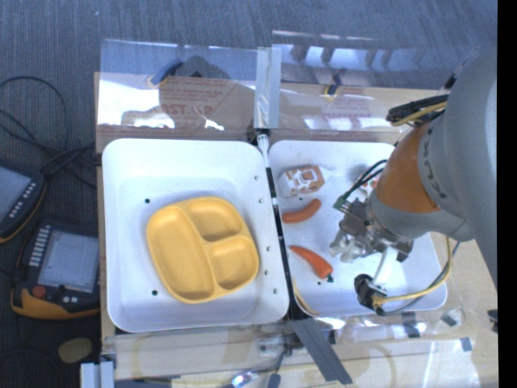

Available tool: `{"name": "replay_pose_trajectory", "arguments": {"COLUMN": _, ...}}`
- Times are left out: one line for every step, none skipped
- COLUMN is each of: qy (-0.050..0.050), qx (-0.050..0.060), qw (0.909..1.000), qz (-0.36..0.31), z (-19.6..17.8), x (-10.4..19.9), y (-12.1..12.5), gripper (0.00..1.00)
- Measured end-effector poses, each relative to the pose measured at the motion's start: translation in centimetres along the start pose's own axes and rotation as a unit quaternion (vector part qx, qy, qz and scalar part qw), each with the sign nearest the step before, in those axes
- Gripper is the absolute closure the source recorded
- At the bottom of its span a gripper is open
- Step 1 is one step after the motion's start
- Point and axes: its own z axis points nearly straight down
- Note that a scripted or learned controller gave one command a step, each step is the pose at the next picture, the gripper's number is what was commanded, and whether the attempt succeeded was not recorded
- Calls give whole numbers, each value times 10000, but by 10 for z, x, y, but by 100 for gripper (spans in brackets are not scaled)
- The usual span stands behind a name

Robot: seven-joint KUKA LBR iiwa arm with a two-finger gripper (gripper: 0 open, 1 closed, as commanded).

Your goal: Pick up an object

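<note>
We see two white bins: the left bin (121, 217) holds a yellow divided tray (202, 247). The grey arm (440, 168) reaches into the right bin (420, 297); whether its jaws are released or clenched, we cannot tell. Beside them lie a toy carrot (311, 260), a sausage (300, 211) and a small carton (300, 180).

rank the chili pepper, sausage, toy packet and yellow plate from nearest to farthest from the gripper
From the gripper in the right bin:
1. Chili pepper, just to its left.
2. Sausage, up and left.
3. Toy packet, at the bin's top left.
4. Yellow plate, in the left bin.
</note>
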Motion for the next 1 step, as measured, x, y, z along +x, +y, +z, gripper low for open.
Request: {"name": "replay_pose_trajectory", "arguments": {"qy": -1, "qx": 9, "qw": 9808, "qz": 1952, "z": 2, "x": 12, "y": 13, "gripper": 100}}
